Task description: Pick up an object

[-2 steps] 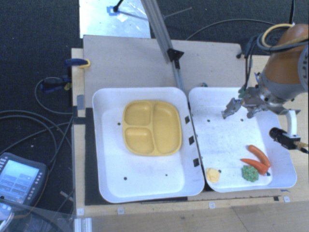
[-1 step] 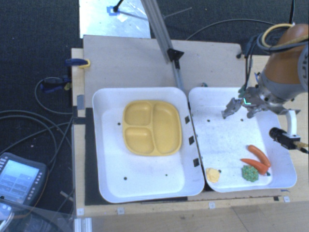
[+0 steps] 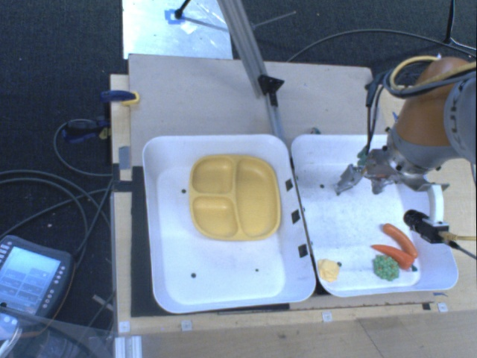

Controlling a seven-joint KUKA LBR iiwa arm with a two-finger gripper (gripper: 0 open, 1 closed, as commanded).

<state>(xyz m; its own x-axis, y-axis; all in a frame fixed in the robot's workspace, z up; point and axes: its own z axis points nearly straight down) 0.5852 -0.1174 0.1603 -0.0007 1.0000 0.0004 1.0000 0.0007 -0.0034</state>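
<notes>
Smooth white bins point(image 3: 223, 289), compartmented yellow plate point(image 3: 235, 197)

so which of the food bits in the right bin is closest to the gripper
The upper orange carrot, lying nearest the gripper; the second carrot, the green broccoli and the yellow piece sit farther toward the front edge.

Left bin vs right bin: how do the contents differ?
The left bin holds one yellow divided plate; the right bin holds small toy foods: two orange pieces, a green piece, a pale yellow piece. The gripper hangs over the right bin, not the left. Both bins are shallow and white.
</notes>
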